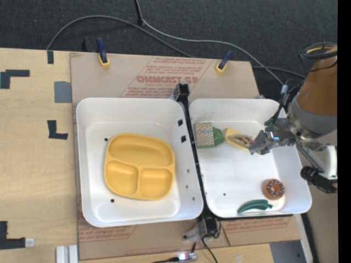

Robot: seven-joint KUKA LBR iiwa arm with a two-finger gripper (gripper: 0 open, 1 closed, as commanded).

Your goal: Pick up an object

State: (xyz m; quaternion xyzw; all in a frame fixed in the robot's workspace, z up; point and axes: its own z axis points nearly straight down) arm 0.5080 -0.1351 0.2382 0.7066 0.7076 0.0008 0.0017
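The right bin holds a sponge-like block with a green side, a yellow and tan piece, a donut with sprinkles and a green pepper. My gripper hangs low over the upper right part of this bin, right beside the yellow piece's right end. Its dark fingers point left and down. Nothing shows between them.
The left bin bears a yellow divided plate. A black divider clip sits where the bins meet. Cables run over the dark floor behind the cardboard base. The arm stands over the right bin's right rim.
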